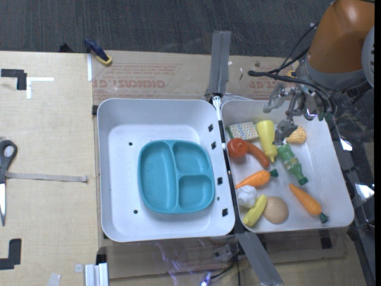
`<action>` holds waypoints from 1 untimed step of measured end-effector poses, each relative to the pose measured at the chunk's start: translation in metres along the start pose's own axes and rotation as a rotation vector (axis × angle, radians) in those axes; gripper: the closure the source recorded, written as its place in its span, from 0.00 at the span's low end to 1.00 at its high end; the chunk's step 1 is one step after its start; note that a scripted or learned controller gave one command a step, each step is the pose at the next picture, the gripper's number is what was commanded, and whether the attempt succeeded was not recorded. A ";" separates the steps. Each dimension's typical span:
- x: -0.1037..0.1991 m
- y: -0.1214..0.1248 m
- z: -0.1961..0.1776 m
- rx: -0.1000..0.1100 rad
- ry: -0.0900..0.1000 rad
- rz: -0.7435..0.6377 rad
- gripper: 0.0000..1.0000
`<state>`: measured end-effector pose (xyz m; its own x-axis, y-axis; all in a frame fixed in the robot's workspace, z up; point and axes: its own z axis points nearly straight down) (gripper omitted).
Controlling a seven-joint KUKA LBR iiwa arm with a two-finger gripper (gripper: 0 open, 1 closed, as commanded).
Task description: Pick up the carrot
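Note:
Two orange carrots with green tips lie in the right bin [339, 159]. One carrot [255, 179] is near the bin's middle left, and the other carrot [306, 199] lies toward the front right. My gripper [288, 123] hangs over the back of this bin, above a yellow bottle [266, 137] and a corn cob [297, 137]. It is well behind both carrots and touches neither. Cables and the wrist body hide much of it.
Around the carrots lie a green bottle [292, 162], a red pepper [243, 150], a white garlic [246, 195], a banana [255, 211], a tan round piece [275, 210] and a speckled cracker [243, 130]. The left bin [113, 159] holds a teal divided plate [177, 176].

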<state>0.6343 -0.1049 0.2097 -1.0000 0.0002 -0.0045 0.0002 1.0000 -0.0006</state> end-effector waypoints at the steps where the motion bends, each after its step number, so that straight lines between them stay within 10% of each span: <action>1: 0.065 0.026 0.016 0.000 0.000 -0.046 0.00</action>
<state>0.5689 -0.0788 0.1930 -0.9989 -0.0459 -0.0041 -0.0459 0.9989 -0.0009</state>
